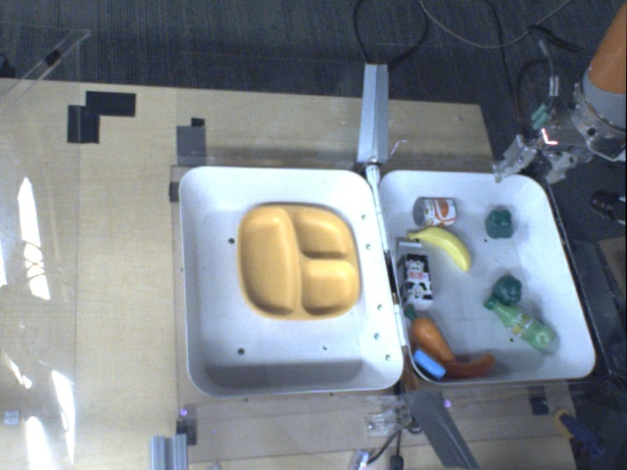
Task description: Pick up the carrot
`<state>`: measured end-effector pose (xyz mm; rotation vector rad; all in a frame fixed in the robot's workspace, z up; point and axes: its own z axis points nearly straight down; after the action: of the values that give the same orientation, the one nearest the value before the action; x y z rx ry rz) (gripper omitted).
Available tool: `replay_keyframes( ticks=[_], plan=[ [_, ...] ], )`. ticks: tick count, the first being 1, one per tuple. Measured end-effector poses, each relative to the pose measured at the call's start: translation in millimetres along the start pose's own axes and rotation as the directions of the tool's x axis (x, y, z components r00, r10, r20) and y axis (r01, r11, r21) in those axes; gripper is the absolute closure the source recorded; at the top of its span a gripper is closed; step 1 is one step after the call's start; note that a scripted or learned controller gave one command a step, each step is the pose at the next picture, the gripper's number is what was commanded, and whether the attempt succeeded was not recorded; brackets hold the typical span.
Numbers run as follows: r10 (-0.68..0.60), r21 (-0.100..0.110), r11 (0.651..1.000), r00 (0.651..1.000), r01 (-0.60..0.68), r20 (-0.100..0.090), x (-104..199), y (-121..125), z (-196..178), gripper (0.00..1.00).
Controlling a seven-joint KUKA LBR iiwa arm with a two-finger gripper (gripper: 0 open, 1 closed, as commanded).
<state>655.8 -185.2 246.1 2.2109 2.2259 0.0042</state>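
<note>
Carrot (430, 338) lies at near edge of right bin (563, 262), well apart from my tool (534, 155), down-left of it. Tool hovers over bin's far corner; grip state unclear.

A grey robot arm with an orange band (609, 62) above its wrist enters at the upper right corner of the camera view. Its wrist angles down and to the left, ending in a two-finger gripper (529, 155) of pale metal parts. The gripper hangs at the upper right, pointing toward the left, and a small bright light glows on its body; the arm's upper part is cut off by the frame edge.
</note>
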Motion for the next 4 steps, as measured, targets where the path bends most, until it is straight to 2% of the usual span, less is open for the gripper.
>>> replay_keyframes(
  ticks=[1, 2, 3, 4],
  plan=[
    [0.048, 0.003, 0.999, 0.999, -0.048, -0.001, -19, -77, 118, 0.00],
    [0.022, 0.000, 1.000, 1.000, -0.022, -0.001, 53, -146, 90, 0.00],
    [-0.031, -0.002, 1.000, 1.000, 0.031, 0.000, 82, -160, 138, 0.00],
    [-0.182, -0.024, 0.983, 0.983, 0.182, 0.014, 86, -161, 152, 0.00]
  ],
)
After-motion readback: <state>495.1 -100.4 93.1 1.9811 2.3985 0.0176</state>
